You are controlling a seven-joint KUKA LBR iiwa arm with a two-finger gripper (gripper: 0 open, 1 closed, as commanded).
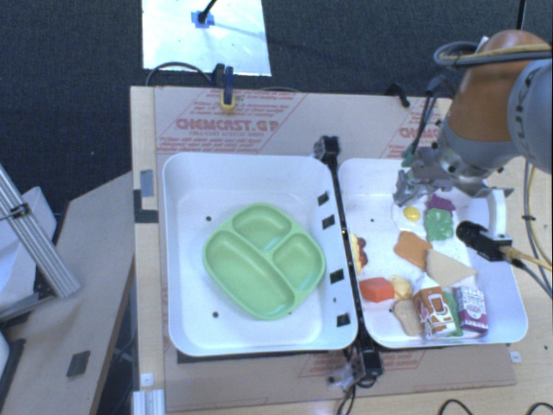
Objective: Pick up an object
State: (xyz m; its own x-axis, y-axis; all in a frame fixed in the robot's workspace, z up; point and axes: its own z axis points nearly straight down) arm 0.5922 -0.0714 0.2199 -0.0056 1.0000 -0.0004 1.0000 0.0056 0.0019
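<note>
Dark carpet surrounds the wooden desk (259, 124). Left bin (190, 188) has a green divided plate (263, 260); right bin (371, 188) holds toy food (428, 271), claw (410, 188) low over it, can't tell its grip.

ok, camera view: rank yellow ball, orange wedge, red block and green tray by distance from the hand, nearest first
1. Yellow ball: right bin, just below the hand.
2. Orange wedge: right bin, further down, mid bin.
3. Red block: right bin, low, near the divider.
4. Green tray: left bin, across the divider, farthest.
</note>
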